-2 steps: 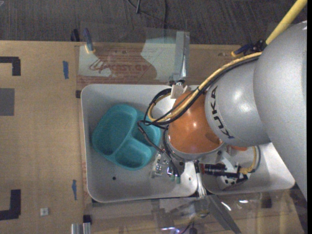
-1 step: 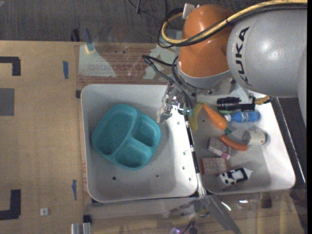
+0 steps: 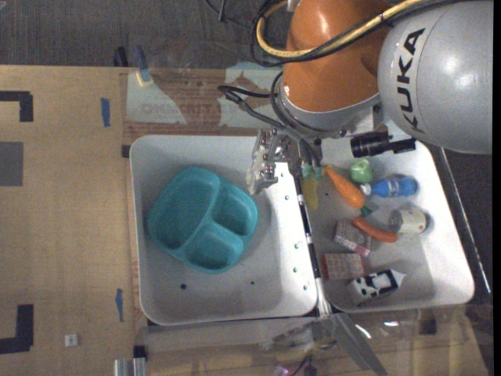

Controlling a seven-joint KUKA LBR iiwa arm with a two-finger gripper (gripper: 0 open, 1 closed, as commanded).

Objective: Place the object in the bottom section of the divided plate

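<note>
A: Start with the big things. Where did the arm [image 3: 407,61] sit?

B: It reached in from the right and hung over the inner edges of the two white bins, with the hand [image 3: 266,163] below the orange band, just inside the top right corner of the left bin [image 3: 156,288].

A: And the divided plate [image 3: 205,218]?

B: Teal, lying flat in the left bin, down and to the left of the hand, near it but not touching. Its long axis ran on a slant from upper left to lower right. The bottom section [image 3: 210,251] was the part farthest from the hand, across the two upper compartments.

A: Was the hand carrying anything?

B: I could not tell. The fingers pointed down and the metalwork around them was too cluttered to judge whether they were spread or closed, and I saw no object clearly between them.

A: So where was the object?

B: My guess is it lay among the things in the right bin [image 3: 454,280], to the right of the hand: a carrot [image 3: 346,188] closest, then a blue bottle [image 3: 394,186], a second carrot [image 3: 374,230], and a small black and white carton [image 3: 374,283] farthest, down and right.

A: What did the move turn on?

B: Direction. The pickings lay right of the hand, the plate's bottom section down and left, so the carry would have crossed the wall between the bins.
</note>
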